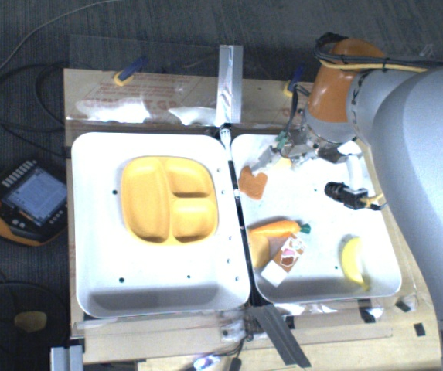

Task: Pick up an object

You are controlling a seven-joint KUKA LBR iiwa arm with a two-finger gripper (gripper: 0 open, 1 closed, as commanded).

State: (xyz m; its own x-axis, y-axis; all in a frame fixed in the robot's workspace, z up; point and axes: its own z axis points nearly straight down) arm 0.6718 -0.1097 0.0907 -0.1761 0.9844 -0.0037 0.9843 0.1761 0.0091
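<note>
fingers (277, 154) apart, empty, near orange piece (253, 182)

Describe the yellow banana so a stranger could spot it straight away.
Find the right white bin, the one without the yellow tray. The banana lies near that bin's front right corner, apart from everything else. It is the bin's one plain yellow curved piece; the carrot is orange.

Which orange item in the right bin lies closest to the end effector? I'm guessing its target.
The small orange heart-shaped piece, just below-left of the end effector; the carrot lies farther down.
</note>
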